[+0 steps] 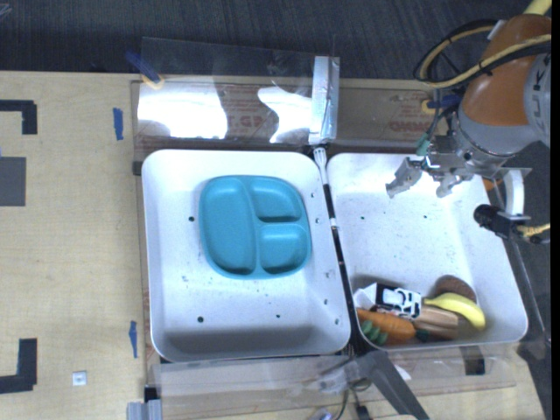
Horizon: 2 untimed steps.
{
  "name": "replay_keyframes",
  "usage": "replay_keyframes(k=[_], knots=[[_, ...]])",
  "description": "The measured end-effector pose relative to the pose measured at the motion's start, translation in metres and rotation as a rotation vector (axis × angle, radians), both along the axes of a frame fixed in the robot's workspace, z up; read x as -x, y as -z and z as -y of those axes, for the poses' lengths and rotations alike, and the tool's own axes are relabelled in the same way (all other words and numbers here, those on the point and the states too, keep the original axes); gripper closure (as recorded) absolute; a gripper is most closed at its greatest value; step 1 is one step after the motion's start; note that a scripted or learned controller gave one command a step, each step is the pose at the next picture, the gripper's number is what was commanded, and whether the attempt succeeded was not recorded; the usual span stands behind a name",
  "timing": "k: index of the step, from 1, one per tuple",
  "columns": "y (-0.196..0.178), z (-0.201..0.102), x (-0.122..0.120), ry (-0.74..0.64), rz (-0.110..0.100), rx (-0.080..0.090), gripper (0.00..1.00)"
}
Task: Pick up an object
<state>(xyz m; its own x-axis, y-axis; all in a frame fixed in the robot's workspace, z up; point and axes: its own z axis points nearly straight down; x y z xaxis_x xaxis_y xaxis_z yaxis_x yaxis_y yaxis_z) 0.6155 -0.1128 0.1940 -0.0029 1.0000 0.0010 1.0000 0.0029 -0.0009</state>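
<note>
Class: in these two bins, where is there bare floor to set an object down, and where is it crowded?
Right bin: bare from the hand down to the toy pile; crowded along the near edge, with banana, carrot and others. Left bin: bare margins around the blue tray, widest along the near side.

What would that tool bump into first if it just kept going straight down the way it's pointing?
Probably the bare white floor of the right bin. The tool hangs over the bin's upper part, far from the banana and other items piled at its near edge. Depth is hard to judge.

Blue divided tray (255, 225) in left bin (166, 313).
</note>
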Motion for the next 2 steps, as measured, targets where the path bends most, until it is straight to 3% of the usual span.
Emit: replay_keyframes(k=[1,2], knots=[[0.063,-0.019,0.075,-0.003,-0.004,0.000,0.00],[0.107,0.001,0.135,-0.077,0.006,0.000,0.00]])
